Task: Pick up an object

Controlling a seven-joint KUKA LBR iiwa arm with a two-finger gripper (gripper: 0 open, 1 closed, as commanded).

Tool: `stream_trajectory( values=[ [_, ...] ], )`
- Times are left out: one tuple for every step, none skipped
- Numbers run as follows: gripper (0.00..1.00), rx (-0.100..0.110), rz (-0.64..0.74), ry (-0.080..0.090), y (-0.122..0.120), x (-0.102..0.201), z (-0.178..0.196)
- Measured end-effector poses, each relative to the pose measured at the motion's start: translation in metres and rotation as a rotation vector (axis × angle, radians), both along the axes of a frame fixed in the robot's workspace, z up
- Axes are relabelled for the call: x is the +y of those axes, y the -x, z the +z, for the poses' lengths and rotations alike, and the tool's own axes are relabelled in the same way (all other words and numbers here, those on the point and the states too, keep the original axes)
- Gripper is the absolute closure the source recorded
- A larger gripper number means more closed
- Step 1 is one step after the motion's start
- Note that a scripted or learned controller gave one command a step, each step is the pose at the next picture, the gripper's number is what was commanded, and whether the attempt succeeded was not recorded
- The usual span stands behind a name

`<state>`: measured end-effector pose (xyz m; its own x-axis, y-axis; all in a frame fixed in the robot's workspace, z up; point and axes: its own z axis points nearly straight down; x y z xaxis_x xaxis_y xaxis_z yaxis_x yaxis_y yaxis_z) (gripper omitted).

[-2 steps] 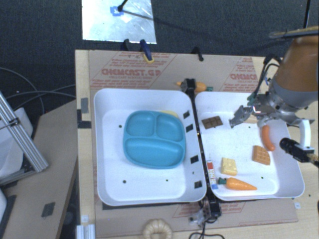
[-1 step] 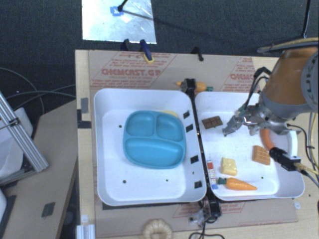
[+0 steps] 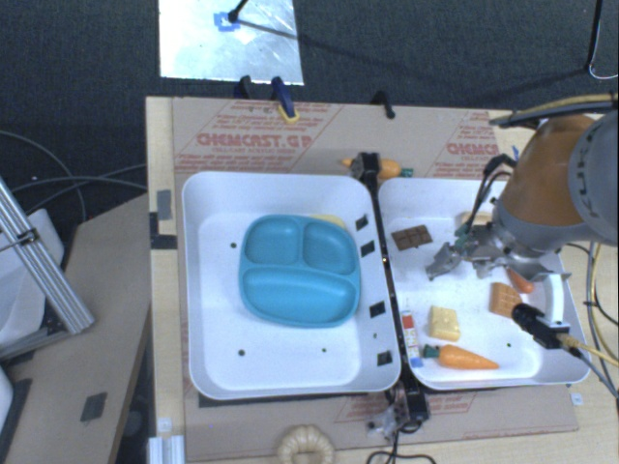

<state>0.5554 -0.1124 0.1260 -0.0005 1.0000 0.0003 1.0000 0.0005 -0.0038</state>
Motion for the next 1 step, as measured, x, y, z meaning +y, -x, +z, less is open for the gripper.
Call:
stream_trajectory(
  values=[
    [0.0,-0.002,0.001,0.0,0.0001,0.0004,-0.0435]
  ],
)
